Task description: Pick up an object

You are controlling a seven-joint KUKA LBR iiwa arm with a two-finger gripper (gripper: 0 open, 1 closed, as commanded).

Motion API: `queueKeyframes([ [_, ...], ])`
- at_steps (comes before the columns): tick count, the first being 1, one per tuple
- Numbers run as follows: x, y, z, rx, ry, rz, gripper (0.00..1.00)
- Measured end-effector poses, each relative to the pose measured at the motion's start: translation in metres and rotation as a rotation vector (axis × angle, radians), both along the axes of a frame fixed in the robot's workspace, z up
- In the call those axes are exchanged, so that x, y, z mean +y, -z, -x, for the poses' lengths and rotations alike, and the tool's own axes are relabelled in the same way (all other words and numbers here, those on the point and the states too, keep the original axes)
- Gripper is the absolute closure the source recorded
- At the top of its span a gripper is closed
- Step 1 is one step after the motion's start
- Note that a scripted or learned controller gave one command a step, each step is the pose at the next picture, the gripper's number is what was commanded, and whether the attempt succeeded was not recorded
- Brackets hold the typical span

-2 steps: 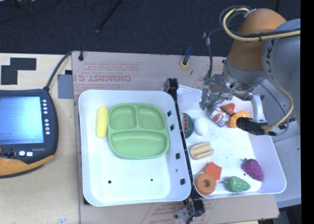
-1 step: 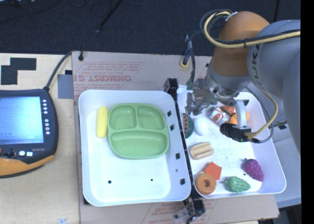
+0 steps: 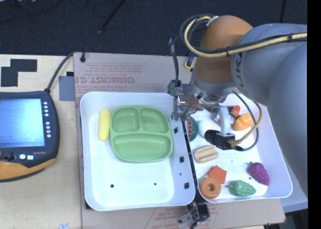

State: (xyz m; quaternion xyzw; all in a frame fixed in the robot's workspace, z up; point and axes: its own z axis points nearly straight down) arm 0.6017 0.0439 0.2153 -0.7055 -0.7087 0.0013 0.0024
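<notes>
Brown cardboard sheeting covered the bench under the two white bins, with a tablet-like controller (image 3: 22, 130) lying off to the view's left.

From the overhead camera view, the gripper (image 3: 182, 106) sat low over the wall shared by the left bin (image 3: 90, 173) and the right bin (image 3: 281, 173), near their far end. Whether it was spread or pressed together could not be made out, since the wrist and its fittings crowded that spot, and nothing could be seen held in it.

The closest candidate was a red-and-green slice-shaped toy (image 3: 191, 128), in the right bin hard against the shared wall, just toward the viewer from the gripper. Its long axis seemed to run along that wall, so a grasp would probably have to close across it with the wall right beside one side. A tan bun (image 3: 205, 153) lay further toward the viewer, crosswise to the wall and freer on both sides. An orange block (image 3: 217, 174), donut (image 3: 210, 188) and purple grapes (image 3: 259, 172) lay further off. In the left bin, a yellow corn cob (image 3: 104, 124) lay beside a green divided plate (image 3: 140, 134), well apart from the gripper.
</notes>
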Motion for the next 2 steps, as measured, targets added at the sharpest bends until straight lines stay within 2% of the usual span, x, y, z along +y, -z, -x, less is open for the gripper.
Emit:
queueKeyframes([
  [1, 0.056, -0.020, 0.005, -0.002, 0.001, 0.001, 1.00],
  [2, 0.045, -0.021, 0.003, -0.002, 0.005, 0.002, 1.00],
])
